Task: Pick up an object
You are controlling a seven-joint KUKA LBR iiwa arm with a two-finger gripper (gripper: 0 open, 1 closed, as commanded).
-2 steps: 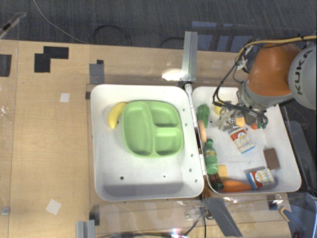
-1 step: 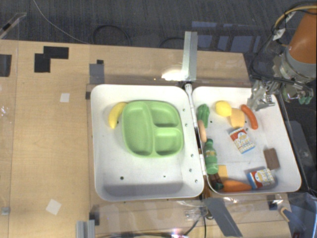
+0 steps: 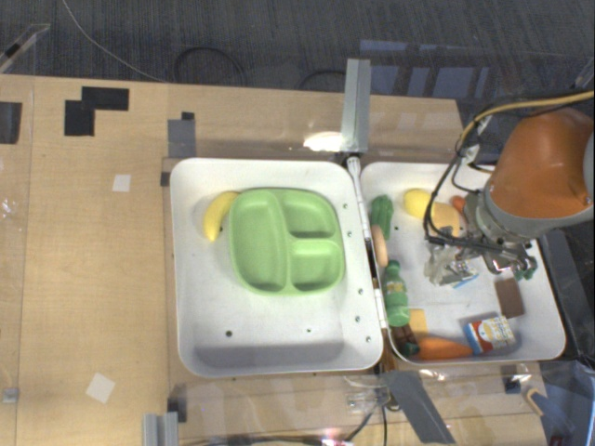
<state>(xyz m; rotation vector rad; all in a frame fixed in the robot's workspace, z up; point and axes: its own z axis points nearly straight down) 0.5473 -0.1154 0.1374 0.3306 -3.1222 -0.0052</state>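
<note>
My gripper [image 3: 456,268] hangs over the middle of the right bin [image 3: 550,342], below the orange band of the arm [image 3: 544,170]. Around it in that bin lie a yellow lemon [image 3: 417,203], an orange-tan piece [image 3: 445,216], a brown block [image 3: 509,297] and a small red, white and blue carton [image 3: 490,334]. Along the bin's left wall sit a green cucumber-like piece [image 3: 381,214], a green bottle [image 3: 396,295] and an orange carrot [image 3: 442,348]. Nothing shows between the fingers.
The left bin [image 3: 200,342] holds a green divided plate [image 3: 284,241] with a yellow banana [image 3: 218,216] at its left edge. A metal post [image 3: 356,105] stands behind the seam between the bins. The wooden bench stretches to the left.
</note>
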